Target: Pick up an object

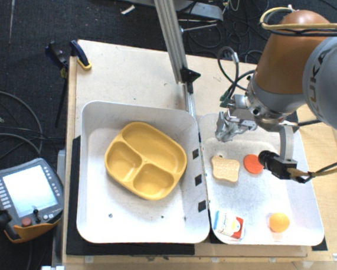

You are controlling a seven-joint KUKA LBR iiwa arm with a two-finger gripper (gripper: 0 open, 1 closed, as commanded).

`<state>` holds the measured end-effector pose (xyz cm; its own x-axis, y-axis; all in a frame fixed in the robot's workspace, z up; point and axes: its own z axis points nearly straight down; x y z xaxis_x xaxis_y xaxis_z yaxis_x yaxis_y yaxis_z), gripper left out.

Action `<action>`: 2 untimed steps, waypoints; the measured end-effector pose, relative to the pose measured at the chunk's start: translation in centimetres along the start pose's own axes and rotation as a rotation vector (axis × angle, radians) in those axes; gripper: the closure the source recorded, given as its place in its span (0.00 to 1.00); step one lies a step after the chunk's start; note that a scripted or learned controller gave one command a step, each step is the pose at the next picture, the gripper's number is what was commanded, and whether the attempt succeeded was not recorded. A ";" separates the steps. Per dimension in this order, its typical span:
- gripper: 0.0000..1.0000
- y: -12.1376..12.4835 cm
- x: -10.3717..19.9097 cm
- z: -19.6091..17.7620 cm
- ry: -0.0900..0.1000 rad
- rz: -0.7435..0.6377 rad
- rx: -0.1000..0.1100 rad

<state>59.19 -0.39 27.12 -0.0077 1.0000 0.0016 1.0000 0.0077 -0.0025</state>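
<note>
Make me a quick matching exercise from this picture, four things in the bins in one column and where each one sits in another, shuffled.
Things:
1. yellow divided plate
2. toast slice
3. orange ball
4. small carton

Places:
A. front rim of the right bin, near the divider
B. middle of the left bin
C. front right part of the right bin
D. right bin, beside the red disc

Pairs: 1-B, 2-D, 3-C, 4-A

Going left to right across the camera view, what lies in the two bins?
Yellow divided plate → toast slice → small carton → red disc → orange ball.
</note>
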 end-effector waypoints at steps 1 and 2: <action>1.00 -1.1 4.3 1.9 -0.001 0.001 0.001; 1.00 -1.4 9.0 3.5 -0.001 0.000 0.001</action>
